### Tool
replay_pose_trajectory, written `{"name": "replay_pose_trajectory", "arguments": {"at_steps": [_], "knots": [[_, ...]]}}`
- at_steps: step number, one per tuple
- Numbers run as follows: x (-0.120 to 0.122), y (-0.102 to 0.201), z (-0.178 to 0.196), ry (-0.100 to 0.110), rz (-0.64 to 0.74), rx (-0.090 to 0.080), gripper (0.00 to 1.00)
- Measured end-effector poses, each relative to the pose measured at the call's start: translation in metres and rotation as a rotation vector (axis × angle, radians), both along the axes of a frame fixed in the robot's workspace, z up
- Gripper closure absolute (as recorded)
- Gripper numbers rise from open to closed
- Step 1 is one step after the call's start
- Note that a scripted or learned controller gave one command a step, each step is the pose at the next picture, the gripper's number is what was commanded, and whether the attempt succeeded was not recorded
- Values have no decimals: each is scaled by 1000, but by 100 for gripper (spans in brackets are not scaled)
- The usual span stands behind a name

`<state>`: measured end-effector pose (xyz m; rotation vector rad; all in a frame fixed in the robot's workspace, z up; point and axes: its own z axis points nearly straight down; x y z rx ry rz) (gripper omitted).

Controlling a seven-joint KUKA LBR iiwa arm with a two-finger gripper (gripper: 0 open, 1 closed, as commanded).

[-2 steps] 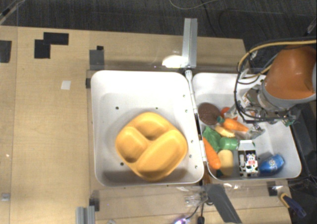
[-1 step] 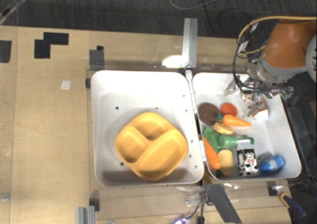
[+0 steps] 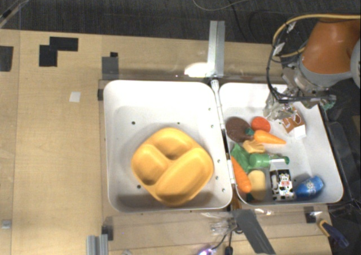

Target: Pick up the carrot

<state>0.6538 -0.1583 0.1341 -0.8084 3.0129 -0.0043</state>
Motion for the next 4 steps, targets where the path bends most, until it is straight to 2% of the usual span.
{"name": "replay_pose_trajectory", "arguments": {"at_steps": [1,2,3,4], "knots": [[-38,32,-43,6,-402,4,100],[-65,38,-42,5,-754,9,100],[-76,-30,-44,3,-1121,14,100],[-61,-21,2,13,-866,9,100]]}}
